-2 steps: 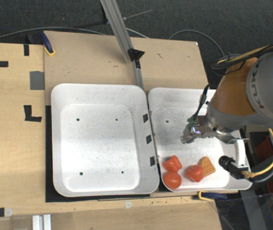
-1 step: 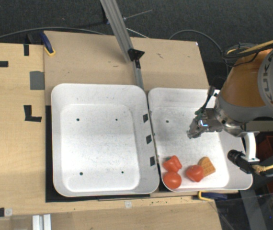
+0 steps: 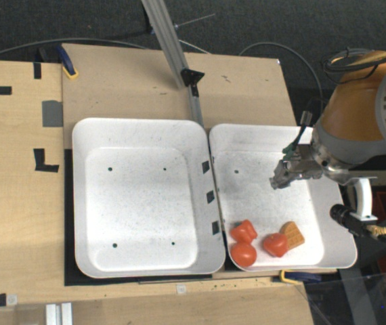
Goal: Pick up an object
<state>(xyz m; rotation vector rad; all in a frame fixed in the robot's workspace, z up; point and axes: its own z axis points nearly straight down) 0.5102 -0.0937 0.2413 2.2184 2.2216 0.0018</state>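
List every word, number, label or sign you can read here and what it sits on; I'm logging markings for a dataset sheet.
No readable text anywhere.
Grey and orange robot arm: part of a dark mark at the right edge, cut off and unreadable.
Black tape pieces on the wooden bench: plain shapes, not letters.
Two shallow white plastic bins: only dark specks and holes, no labels.

items (image 3: pixel 264 239) in right bin (image 3: pixel 261 144), near front

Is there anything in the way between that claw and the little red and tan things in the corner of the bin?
Nothing visible. The claw hangs over the right bin, and only bare white floor lies between it and the red pieces and tan block at the near edge.
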